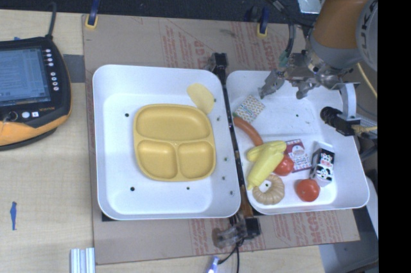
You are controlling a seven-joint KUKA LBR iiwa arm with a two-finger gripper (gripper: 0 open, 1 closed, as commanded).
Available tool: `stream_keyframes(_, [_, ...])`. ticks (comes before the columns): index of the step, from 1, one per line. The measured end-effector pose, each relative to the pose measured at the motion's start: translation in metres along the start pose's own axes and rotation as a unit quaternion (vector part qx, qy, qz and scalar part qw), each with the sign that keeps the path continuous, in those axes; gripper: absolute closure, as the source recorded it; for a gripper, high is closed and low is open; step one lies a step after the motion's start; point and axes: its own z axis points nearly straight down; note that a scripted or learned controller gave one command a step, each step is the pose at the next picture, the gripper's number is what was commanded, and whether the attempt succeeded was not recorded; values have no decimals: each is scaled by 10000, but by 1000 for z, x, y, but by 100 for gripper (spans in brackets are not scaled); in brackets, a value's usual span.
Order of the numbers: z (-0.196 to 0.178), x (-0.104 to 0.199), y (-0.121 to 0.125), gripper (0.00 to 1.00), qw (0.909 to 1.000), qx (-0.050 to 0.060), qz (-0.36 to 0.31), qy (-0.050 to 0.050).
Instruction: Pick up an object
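**Arm poised over the right bin; candidate objects and their handling**

The gripper (286, 84) hangs over the far part of the right bin (350, 201), its jaws spread apart and holding nothing; the two fingers (271, 85) point down toward bare white floor, with the small checked packet (249, 109) lying just beside the left finger. The task names no single object, so any piece in this bin may serve. Nearest the jaws is the checked packet, judged light, flat and probably soft; a flat thing offers little edge to pinch and may slide on the smooth floor. The sausage (248, 131) lies aslant beside the dividing wall; it appears a rigid toy, round and slick, best taken across its narrow middle. The yellow banana (264, 160) rests against the tomato (283, 166) and above the ring-shaped doughnut (268, 189); these three touch, so a grasp there risks nudging neighbours; the banana would be taken across its width, not its length. The red card box (297, 153) and the black-and-white carton (323, 166) have flat parallel sides, which suit two fingers well; the carton stands somewhat apart and looks the cleanest target. The second tomato (307, 189) is round and likely to roll or squirt from the jaws unless centred. All look light, hollow plastic or card, hence unlikely to break. The left bin (112, 201) holds a yellow divided plate (174, 141) and a pale yellow slice (201, 97); the worktop (45, 201) carries a handheld control screen (27, 90).
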Motion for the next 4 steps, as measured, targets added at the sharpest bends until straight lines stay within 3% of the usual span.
stream_keyframes(1, [10,35,-81,0,10000,8,-3,-4])
stream_keyframes(2, [111,-6,-53,0,10000,11,0,-4])
stream_keyframes(3, [109,3,32,0,10000,1,11,0])
stream_keyframes(4, [99,2,32,100,10000,9,1,3])
